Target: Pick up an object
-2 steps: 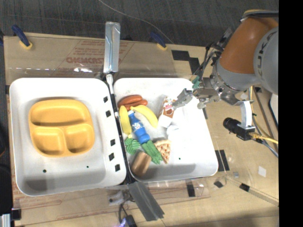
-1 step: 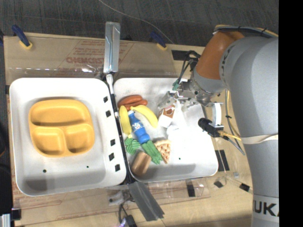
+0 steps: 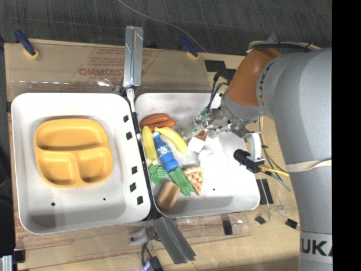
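Right bin [image 3: 237,199], nearest corner: a brown cylinder [image 3: 167,195], with a pizza slice [image 3: 194,179] and a green leafy toy [image 3: 179,179] just beyond. Farther in, a blue bottle [image 3: 165,151] lies across yellow bananas [image 3: 169,139]; a sausage [image 3: 157,119] sits at the far side. The gripper [image 3: 204,127] is low over the bin beside this heap; its opening cannot be judged and nothing is visibly held. Left bin [image 3: 34,213]: a yellow divided tray [image 3: 73,150].
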Controlling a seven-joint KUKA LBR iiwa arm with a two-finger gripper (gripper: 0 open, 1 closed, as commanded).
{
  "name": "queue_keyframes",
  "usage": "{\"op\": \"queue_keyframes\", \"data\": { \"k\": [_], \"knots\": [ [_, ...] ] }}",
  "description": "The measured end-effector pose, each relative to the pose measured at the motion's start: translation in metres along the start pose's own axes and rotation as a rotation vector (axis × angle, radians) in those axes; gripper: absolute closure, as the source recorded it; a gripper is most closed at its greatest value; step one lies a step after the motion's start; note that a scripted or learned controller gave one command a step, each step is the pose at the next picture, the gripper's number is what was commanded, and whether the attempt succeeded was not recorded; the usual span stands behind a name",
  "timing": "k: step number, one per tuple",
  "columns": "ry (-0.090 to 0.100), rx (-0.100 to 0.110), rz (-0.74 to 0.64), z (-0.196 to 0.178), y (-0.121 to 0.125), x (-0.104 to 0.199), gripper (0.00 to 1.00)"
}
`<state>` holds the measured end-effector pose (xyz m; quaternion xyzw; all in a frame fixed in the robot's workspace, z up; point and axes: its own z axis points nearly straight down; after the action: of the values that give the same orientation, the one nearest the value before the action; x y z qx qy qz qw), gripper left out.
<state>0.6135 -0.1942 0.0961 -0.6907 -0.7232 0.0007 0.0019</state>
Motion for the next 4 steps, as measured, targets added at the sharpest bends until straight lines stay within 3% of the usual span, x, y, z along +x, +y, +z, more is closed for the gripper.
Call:
{"op": "queue_keyframes", "data": {
  "k": [1,2,3,4],
  "knots": [
    [0.001,0.001,-0.092,0.003,-0.001,0.003,0.00],
    [0.000,-0.001,-0.097,-0.009,0.001,0.004,1.00],
    [-0.002,-0.007,0.104,-0.103,0.007,0.041,1.00],
    [0.000,0.002,0.248,-0.107,-0.014,0.093,1.00]
  ]
}}
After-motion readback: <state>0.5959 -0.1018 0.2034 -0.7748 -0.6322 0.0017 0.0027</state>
